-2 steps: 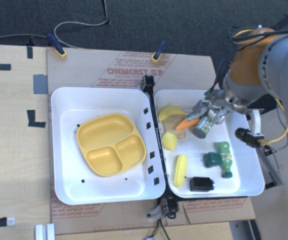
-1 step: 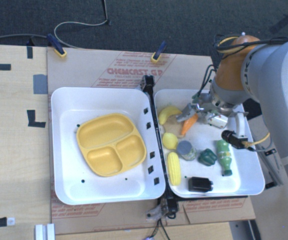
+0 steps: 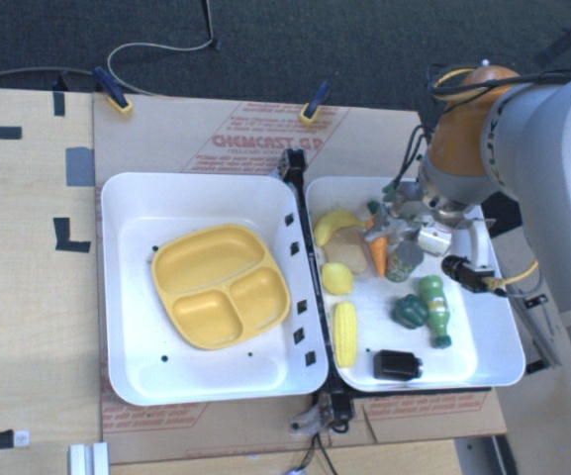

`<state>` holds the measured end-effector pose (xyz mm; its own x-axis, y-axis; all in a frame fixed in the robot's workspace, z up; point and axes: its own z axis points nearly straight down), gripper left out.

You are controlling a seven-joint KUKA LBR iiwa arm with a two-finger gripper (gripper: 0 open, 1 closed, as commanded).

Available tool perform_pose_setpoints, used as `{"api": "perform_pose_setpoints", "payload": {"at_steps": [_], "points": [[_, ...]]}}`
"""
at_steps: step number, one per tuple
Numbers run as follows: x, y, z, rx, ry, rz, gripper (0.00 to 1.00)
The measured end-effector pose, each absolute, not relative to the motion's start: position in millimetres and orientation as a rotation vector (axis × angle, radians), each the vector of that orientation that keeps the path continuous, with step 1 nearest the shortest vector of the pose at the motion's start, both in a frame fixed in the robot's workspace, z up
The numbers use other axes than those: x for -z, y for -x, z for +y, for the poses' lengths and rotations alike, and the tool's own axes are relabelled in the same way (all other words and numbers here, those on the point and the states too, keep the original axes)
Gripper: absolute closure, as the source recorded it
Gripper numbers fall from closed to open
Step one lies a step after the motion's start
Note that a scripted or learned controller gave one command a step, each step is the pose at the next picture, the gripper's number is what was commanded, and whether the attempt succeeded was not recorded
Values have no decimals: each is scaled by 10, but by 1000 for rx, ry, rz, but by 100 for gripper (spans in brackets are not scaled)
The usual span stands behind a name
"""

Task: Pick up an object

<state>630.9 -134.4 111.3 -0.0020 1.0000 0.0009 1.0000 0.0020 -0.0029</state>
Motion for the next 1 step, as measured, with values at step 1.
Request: {"api": "perform_pose_setpoints", "payload": {"at_steps": [1], "points": [[-1847, -6148, -610, 2, 2217, -2225, 100]]}}
